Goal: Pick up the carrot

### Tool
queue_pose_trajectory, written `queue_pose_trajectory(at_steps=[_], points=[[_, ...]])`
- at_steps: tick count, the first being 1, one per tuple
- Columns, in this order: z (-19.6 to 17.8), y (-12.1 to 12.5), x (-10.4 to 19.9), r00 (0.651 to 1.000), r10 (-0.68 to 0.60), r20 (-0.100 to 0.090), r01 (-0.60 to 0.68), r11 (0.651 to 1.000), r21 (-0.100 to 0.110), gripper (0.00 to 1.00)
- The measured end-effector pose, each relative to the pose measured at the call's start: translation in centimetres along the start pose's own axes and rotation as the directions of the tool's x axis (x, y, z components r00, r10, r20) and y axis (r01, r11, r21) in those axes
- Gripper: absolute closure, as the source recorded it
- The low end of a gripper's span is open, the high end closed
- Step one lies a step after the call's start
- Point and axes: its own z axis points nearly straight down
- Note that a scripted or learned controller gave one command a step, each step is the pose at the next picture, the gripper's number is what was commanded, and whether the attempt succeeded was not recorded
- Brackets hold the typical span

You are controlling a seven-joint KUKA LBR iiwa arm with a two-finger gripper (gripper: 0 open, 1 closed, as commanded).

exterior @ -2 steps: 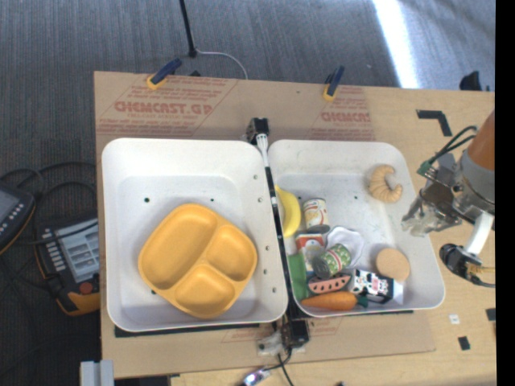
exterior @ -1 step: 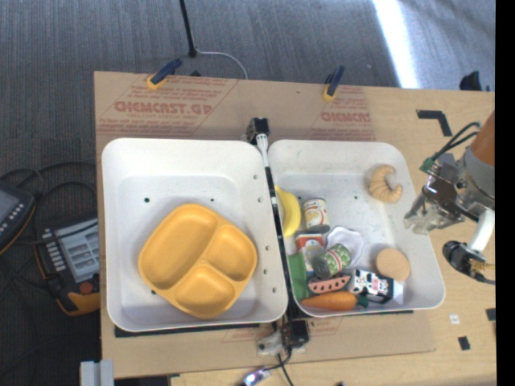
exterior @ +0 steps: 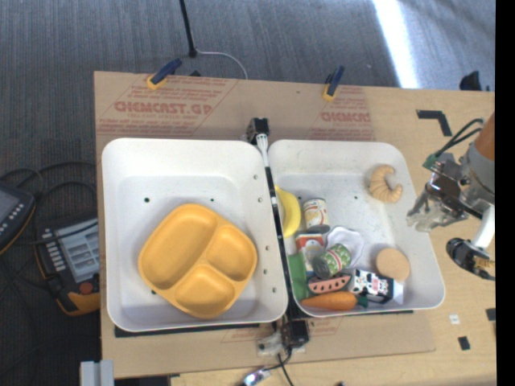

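Gripper (exterior: 430, 209) sits right of the right bin (exterior: 418, 252), over the cardboard-topped bench (exterior: 201, 107); can't tell its opening. Carrot (exterior: 328, 301) lies near edge; grey carpet (exterior: 80, 22) around.

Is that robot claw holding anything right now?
Nothing is held: the gripper hangs beside the right bin, while the carrot lies inside it.

The brown worktop (exterior: 354, 111) carries two white bins — the left bin (exterior: 121, 240) touching the right bin (exterior: 418, 248) — side by side.
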Motion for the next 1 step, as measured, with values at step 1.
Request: queue_pose_trajectory(at_steps=[1], points=[[-0.93,0.01,0.02,1.0,-0.001,0.001,0.001,1.0,0.001,1.0]])
